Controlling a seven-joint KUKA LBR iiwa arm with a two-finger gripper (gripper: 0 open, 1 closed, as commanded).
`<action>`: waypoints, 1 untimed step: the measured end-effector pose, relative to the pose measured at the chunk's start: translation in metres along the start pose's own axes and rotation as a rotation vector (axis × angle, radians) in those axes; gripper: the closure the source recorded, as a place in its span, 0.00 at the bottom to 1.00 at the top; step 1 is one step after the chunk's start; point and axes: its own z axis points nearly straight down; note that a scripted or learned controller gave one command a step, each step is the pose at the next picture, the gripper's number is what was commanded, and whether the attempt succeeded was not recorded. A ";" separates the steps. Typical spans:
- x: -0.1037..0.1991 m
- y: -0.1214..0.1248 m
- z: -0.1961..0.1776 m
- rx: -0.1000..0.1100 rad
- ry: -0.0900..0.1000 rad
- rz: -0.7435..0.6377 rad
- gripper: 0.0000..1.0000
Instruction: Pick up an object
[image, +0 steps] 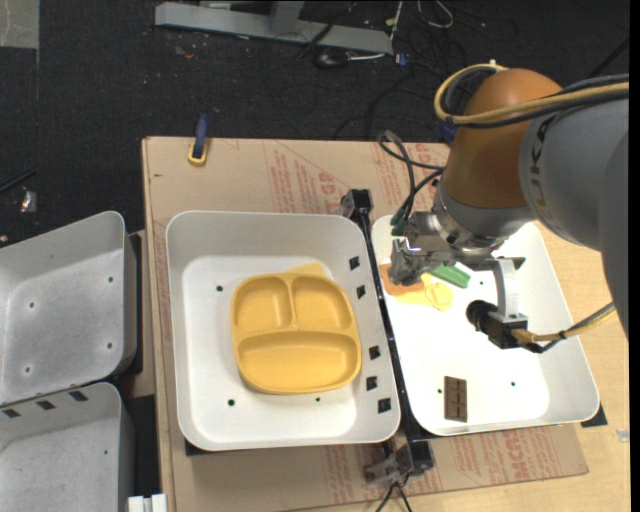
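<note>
1. Camera view: the grey arm (560, 150) enters from 3 o'clock, reaching over the right bin (520, 400).
2. The left bin (200, 260) holds a yellow divided plate (296, 333) at its centre.
3. The gripper (408, 262) sits low at the right bin's 10 o'clock corner; how it is set cannot be told.
4. Just beside it, at 4 o'clock, lie a green piece (450, 274), a yellow piece (437, 295) and an orange piece (400, 290).
5. A brown block (456, 399) lies at the bin's 6 o'clock.

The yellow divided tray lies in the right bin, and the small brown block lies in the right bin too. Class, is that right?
Not quite. The camera view shows the yellow divided tray in the left bin; the small brown block does lie in the right bin.
</note>
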 end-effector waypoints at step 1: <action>0.051 0.002 -0.008 0.000 0.001 0.000 1.00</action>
